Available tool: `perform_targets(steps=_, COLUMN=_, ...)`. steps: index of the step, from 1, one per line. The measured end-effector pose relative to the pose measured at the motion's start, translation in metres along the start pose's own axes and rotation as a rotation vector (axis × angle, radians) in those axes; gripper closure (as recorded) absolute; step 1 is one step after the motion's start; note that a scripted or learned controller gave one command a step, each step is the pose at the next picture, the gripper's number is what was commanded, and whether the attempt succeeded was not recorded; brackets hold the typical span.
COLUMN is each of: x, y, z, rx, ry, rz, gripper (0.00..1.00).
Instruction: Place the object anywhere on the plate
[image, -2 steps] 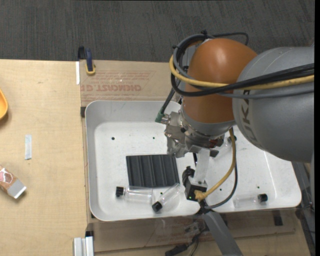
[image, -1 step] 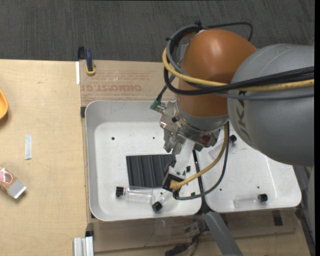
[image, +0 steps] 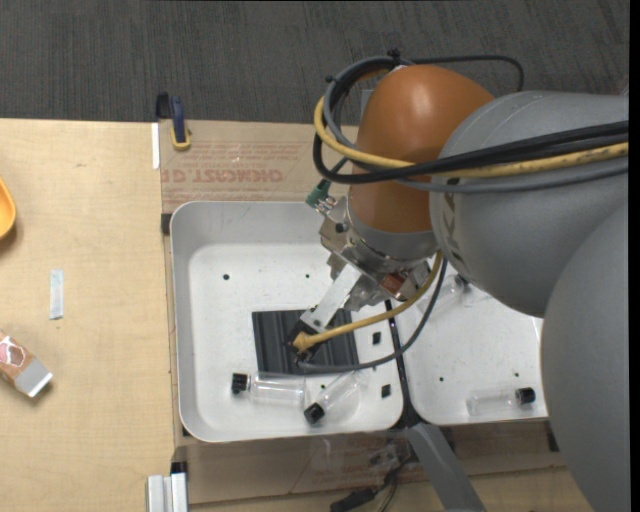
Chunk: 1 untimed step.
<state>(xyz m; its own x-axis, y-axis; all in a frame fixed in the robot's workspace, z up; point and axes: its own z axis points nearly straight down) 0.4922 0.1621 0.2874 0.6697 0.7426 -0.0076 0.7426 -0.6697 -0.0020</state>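
A black ribbed plate (image: 273, 342) lies flat in the left bin (image: 200, 300), near its middle front. Two clear plastic tubes with black caps lie in front of it: one (image: 265, 388) at the front left, the other (image: 335, 397) at the plate's front right corner. A third clear tube (image: 498, 401) rests in the right bin (image: 470, 350). My gripper (image: 374, 282) hangs under the orange wrist, over the plate's right end, and its tips are hidden by the wrist. I see nothing held.
The grey arm covers most of the right bin. Cardboard (image: 240, 165) lies behind the bins with a blue clamp (image: 178, 120). On the wooden bench at the left are a white strip (image: 56, 295), a wrapped packet (image: 20, 366) and an orange thing (image: 4, 210).
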Motion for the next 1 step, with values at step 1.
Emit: perform_targets(steps=1, x=-0.0007, y=0.0007, z=-0.0075, rx=0.001, ry=-0.006, rz=-0.002, gripper=1.0)
